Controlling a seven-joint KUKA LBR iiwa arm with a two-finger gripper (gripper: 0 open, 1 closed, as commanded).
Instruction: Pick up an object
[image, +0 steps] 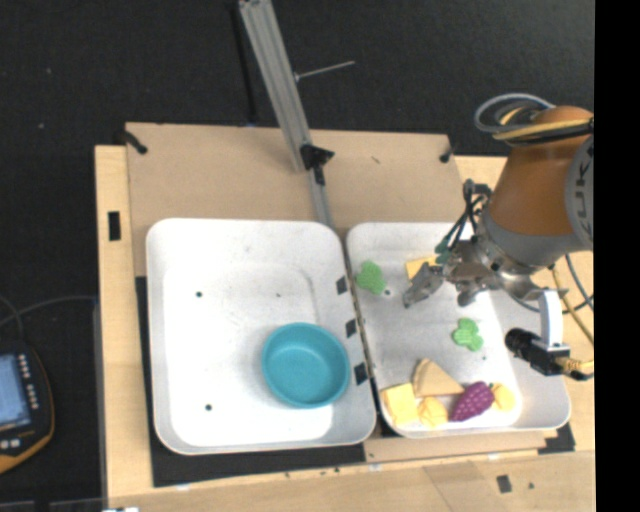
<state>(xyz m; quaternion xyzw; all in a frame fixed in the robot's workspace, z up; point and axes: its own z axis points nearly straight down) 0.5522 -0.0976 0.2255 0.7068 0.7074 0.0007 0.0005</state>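
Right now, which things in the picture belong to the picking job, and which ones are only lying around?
Belong to the job:
gripper, over the right bin
green piece
second green piece
yellow piece
purple grapes
yellow pieces at the near edge

Only lying around:
blue bowl in the left bin
handheld screen
grey pole

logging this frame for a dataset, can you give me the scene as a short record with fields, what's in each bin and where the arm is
left bin: one round blue plastic bowl, near its front right corner
right bin: two small green toy pieces, a yellow wedge block, a tan wedge, yellow blocks, a purple toy grape bunch
arm: gripper over the right bin's rear half, beside the yellow wedge block
held: nothing seen between the fingers
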